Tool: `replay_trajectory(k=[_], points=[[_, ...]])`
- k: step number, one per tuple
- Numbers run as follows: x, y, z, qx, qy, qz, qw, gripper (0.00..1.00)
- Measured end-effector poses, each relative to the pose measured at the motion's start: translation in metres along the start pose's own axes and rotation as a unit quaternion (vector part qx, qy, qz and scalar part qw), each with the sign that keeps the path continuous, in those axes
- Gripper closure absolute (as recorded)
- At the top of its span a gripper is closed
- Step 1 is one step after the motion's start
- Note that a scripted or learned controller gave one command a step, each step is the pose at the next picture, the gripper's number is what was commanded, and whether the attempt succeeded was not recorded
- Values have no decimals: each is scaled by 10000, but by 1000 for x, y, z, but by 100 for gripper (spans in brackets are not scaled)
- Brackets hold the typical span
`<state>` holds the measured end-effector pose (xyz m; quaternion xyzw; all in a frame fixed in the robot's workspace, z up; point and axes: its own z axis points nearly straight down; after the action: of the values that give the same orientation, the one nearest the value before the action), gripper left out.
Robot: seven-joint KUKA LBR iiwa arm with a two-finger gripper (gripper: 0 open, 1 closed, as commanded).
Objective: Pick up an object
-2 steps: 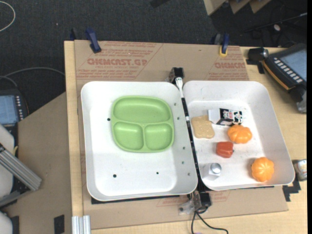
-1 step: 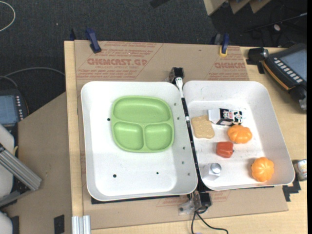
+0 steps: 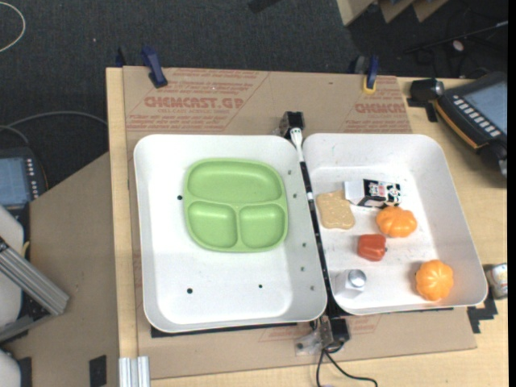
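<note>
The right bin (image 3: 419,156) holds several small objects. A tan slice of toy bread (image 3: 334,210) lies near its left wall. Beside it to the right is a small black-and-white carton (image 3: 373,191). An orange toy pumpkin (image 3: 397,222) sits just below the carton. A red toy pepper (image 3: 372,247) lies a little lower, toward the middle. A second orange fruit (image 3: 434,280) rests near the front right corner. A small silver cap (image 3: 355,280) lies at the front left of that bin.
The left bin (image 3: 161,264) holds a green three-compartment plate (image 3: 235,205). A black clip (image 3: 292,123) sits where the two bins meet at the back. Blue and yellow clamps (image 3: 153,67) hold the cardboard base. A black tablet-like device (image 3: 480,111) lies at the right edge.
</note>
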<state>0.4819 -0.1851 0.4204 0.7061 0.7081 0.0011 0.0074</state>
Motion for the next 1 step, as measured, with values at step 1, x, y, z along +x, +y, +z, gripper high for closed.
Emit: replay_trajectory(k=[1], points=[[-39, -6, 121, 120, 60, 38, 9999, 100]])
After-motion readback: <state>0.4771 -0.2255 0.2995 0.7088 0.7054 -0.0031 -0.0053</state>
